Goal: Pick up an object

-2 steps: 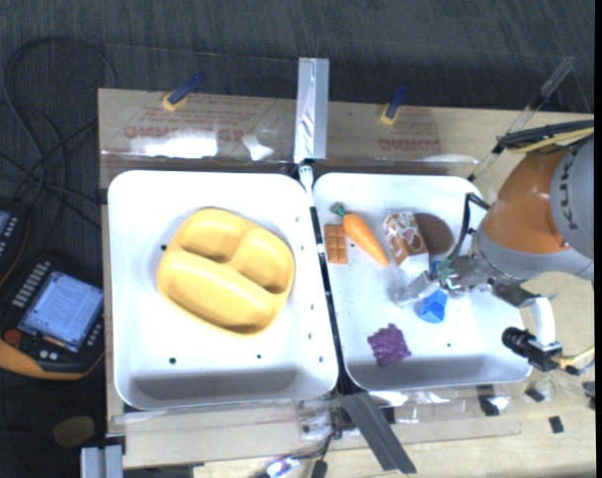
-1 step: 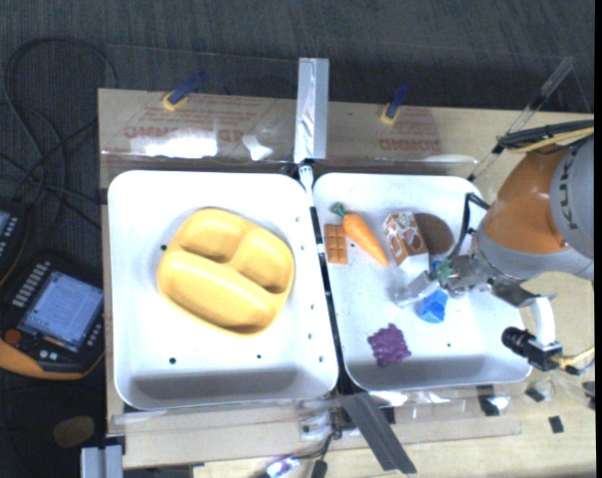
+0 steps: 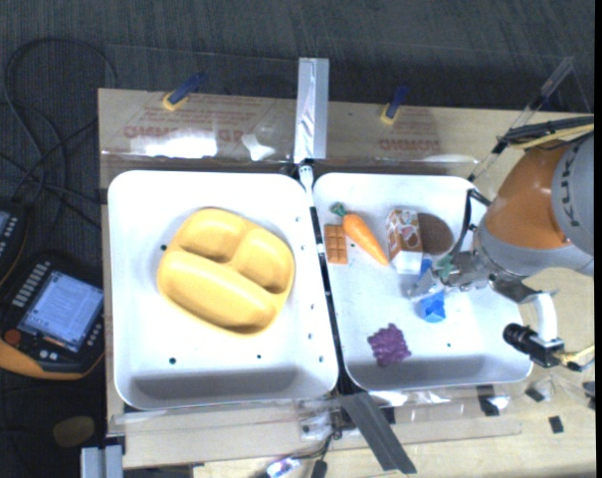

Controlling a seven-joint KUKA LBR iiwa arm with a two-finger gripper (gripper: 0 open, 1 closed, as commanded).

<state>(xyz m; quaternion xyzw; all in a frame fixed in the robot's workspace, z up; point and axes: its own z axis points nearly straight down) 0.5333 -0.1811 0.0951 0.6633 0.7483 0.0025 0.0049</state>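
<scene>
Camera view: end effector [image 3: 430, 285] sits low in the right bin [image 3: 460, 366], just above a small blue object [image 3: 432, 308] and right beside a white-and-blue carton [image 3: 408, 262]. Can't tell how far it's open, or whether it has anything. The carrot [image 3: 363, 237] lies left of the carton, and the purple grape cluster [image 3: 388, 344] below-left of it. My read: approach is done, grasp unconfirmed, lift still to go.

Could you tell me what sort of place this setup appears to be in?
Probably a robotics lab: a grey-and-orange arm reaches over two white bins holding toy food, such as a carrot and yellow bread, with a handheld control pendant beside the bench.
</scene>
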